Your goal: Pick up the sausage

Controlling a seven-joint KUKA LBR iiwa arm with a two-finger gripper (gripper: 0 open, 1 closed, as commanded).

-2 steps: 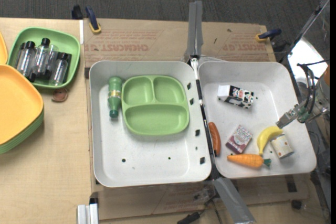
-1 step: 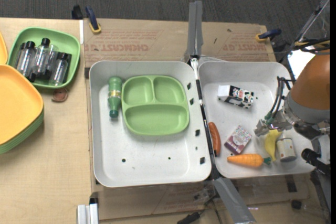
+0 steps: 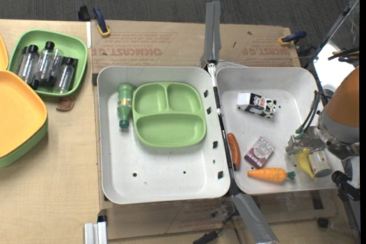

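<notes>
better to approach sausage [image 3: 233, 151] from above, aligned along its length beside right bin [image 3: 260, 80] wall. end effector [image 3: 306, 148] state: cannot tell.

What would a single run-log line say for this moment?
gripper: right bin, over banana | sausage: left wall, untouched | grasp: none

From my remote station I see two bins side by side. The left bin [image 3: 114, 180] holds a divided plate [image 3: 169, 114] with a bottle [image 3: 124, 104] just to its left. In the right bin [image 3: 269, 74], the sausage [image 3: 233, 150] lies along the left wall; a carton [image 3: 257, 104] sits behind, a packet [image 3: 259, 152] right of the sausage, a carrot [image 3: 269, 175] in front. The gripper [image 3: 306, 148] hangs at the bin's right side.
</notes>
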